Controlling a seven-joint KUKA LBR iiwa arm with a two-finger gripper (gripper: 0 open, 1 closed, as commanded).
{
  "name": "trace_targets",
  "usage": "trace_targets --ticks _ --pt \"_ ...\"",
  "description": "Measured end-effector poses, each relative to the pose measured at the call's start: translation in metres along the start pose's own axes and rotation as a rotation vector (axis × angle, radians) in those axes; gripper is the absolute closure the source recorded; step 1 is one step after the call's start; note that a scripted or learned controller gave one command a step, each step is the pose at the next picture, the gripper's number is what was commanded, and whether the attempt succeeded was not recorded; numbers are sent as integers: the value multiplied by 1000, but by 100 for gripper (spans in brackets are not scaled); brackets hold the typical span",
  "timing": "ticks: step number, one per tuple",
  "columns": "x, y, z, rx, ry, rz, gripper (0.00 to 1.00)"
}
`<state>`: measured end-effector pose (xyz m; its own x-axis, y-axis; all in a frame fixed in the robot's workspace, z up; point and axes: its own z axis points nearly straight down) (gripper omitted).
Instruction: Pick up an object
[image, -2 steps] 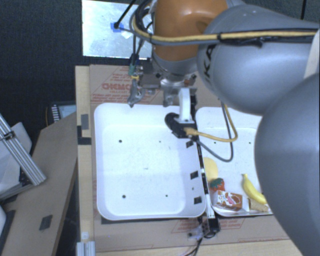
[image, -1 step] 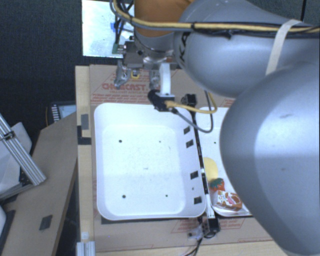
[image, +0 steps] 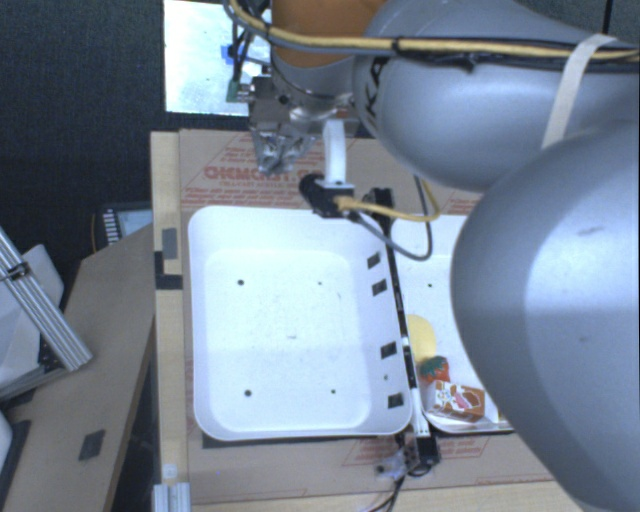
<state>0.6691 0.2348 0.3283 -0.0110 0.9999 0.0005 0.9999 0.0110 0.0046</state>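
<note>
- The arm (image: 500, 200) takes up most of the right side, its grey bulk swung low across the right bin and covering the greater part of it. I'd judge it is carried this way because the wrist is reaching past the bins toward the far edge of the bench.
- The bench (image: 130, 330) is topped with brown cardboard, and the two bins sit side by side on it so that anything lifted from one can go straight across to the other.
- The left bin (image: 270, 330) is the white tray nearest the bench's left edge; only a few small dark holes mark its floor.
- The right bin (image: 432, 272) shows as a narrow strip beside the dividing rims.
- A yellow cable (image: 400, 212) loops from the wrist over the far rims, slack enough to let the wrist turn.
- The gripper (image: 275, 155) hangs over the cardboard just beyond the far left corner of the left bin, well apart from the things to be picked. Whether it is spread or closed I cannot tell, and nothing is visibly caught in it.
- The objects lie at the near left corner of the right bin: a red and white packet (image: 457, 400), a yellow piece (image: 420, 335) just beyond it, and a small orange piece (image: 434, 368) between them. The pick looks not yet begun.
</note>
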Motion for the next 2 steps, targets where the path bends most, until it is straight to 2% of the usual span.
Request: trace_targets --ticks 1,2 --pt "-2 -13 160 16 -4 10 100" --pt "-12 -3 250 10 -3 12 100"
